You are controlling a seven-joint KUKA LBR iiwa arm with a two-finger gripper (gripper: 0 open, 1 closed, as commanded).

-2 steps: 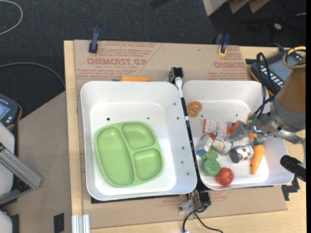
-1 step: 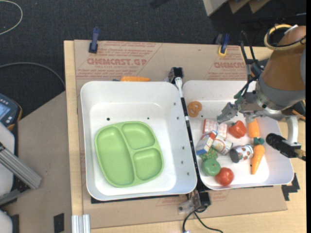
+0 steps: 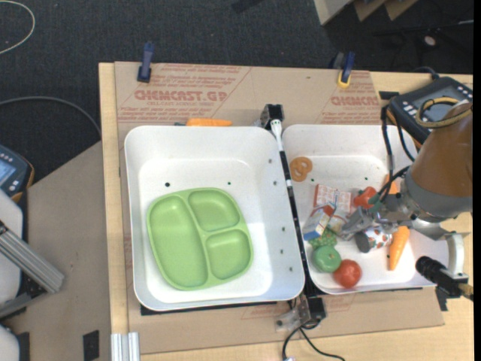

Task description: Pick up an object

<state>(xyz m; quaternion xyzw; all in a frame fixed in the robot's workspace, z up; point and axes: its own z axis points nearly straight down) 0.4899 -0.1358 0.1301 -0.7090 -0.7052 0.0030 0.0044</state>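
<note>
My gripper [image 3: 364, 225] is low inside the right bin [image 3: 338, 143], reaching in from the right over a heap of small toys. Right under and around it lie a white and red piece [image 3: 378, 240], a small red item [image 3: 366, 197] and a white packet with red print [image 3: 331, 198]. An orange carrot [image 3: 397, 247] lies just to its right. In front of it sit a green round fruit [image 3: 327, 259] and a red tomato [image 3: 347, 274]. A tan ring-shaped piece [image 3: 301, 168] rests at the bin's far left. I see nothing clearly held.
The left bin [image 3: 150, 149] holds a green divided plate [image 3: 198, 236]. A black bar [image 3: 285, 179] runs along the seam between the bins. An orange strip [image 3: 209, 123] lies behind the left bin. Clamps [image 3: 145, 62] hold the brown board's far edge.
</note>
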